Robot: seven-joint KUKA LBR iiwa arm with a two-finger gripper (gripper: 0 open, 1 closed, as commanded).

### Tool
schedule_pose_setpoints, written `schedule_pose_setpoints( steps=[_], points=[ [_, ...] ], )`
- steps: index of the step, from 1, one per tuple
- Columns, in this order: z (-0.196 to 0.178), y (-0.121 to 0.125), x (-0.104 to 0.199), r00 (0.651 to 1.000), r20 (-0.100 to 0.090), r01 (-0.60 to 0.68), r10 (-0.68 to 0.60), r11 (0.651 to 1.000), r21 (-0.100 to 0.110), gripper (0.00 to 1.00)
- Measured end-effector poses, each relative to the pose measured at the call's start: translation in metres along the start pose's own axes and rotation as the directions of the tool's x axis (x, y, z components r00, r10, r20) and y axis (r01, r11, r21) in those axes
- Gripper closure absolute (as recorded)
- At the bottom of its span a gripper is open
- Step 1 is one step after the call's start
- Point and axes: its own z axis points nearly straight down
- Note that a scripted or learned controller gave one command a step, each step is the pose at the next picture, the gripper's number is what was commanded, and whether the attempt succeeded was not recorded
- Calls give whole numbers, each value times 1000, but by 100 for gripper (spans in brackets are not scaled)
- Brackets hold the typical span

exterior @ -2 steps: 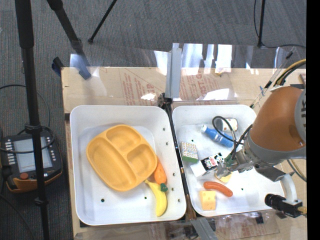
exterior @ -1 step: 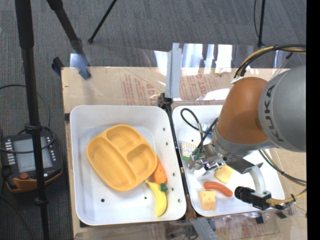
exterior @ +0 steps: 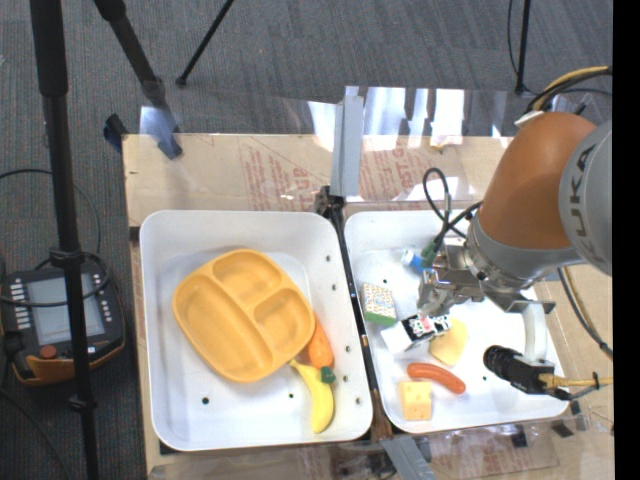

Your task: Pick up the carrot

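Hand: the hand (exterior: 436,303) sits low over the right bin (exterior: 375,230), hanging off the grey arm (exterior: 545,213) with its big orange band. Honestly can't tell how its grip stands, the metal bits blur together from up here.
Under the hand: a small black-and-white patterned box (exterior: 420,328) lies right below the tip. Looks like they're touching or nearly so, hard to call.
Carrot: the carrot (exterior: 320,348) is over in the left bin (exterior: 160,258), well apart from the hand. It's tucked against the lower right edge of the orange divided plate (exterior: 243,313), green end pointing down.
Banana: a toy banana (exterior: 318,400) lies just below the carrot, touching or almost touching its green end.
Right bin stuff: a green-sided carton (exterior: 379,304) by the left wall, a blue bit (exterior: 411,260) near the cable, a pale yellow chunk (exterior: 449,346), a red sausage (exterior: 436,377) and a cheese cube (exterior: 416,400) toward the front.
Counter: the counter (exterior: 230,173) is pale wood board with red lettering, both white bins side by side on it, a shiny upright strip (exterior: 347,148) behind where they meet.
Room: grey carpet (exterior: 300,38), black tripod legs (exterior: 60,168) on the left, and a teach pendant (exterior: 55,318) on the floor beside the counter.
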Motion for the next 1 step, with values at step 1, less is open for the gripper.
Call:
schedule_pose_setpoints(
  steps=[1],
  points=[
    [0, 0, 0, 1000, 0, 1, -1, 1000, 0, 0]
  ],
)
